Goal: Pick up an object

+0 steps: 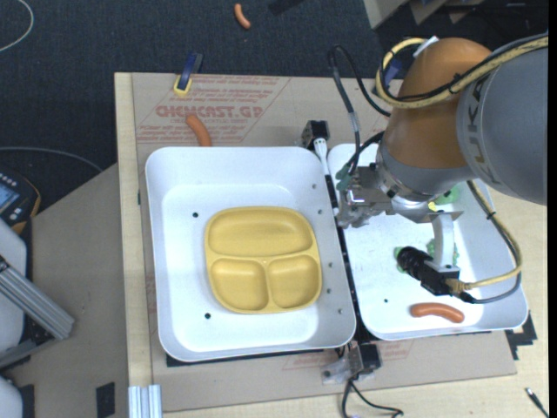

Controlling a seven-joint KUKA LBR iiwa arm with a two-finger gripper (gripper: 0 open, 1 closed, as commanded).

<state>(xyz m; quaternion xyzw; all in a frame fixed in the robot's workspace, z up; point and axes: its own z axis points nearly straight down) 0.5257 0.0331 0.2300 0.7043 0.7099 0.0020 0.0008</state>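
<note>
An orange sausage-shaped toy (437, 311) lies near the front edge of the right bin (383, 307). A small green thing (404, 256) shows beside it, mostly hidden under the arm. More green (451, 197) peeks out behind the wrist. My gripper (352, 205) hangs low over the right bin's left edge, close to the wall shared with the left bin. The large grey and orange arm covers much of the right bin.
The left bin (174, 190) holds a yellow three-compartment plate (262, 258). On the cardboard behind the bins lie another orange sausage toy (199, 130) and a blue and yellow tool (185, 75). A small orange piece (242, 15) lies on the dark floor.
</note>
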